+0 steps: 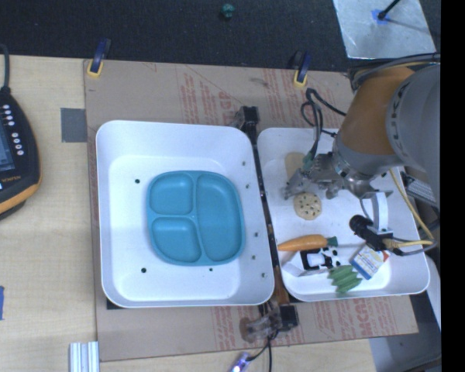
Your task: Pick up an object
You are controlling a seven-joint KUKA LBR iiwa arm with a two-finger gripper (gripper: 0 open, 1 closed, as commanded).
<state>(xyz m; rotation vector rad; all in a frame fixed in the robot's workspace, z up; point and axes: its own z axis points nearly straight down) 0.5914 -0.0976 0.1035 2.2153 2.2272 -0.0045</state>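
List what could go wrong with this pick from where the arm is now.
1. The gripper hovers just above the cookie; a flat round thing may slip out of a pinch.
2. The carrot, the black and white toy and the green piece lie crowded together in the right bin, so a reach there may knock the neighbours.
3. Loose cables hang by the wrist and might snag.

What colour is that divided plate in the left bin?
Light blue. The divided plate shows clearly in the camera view.
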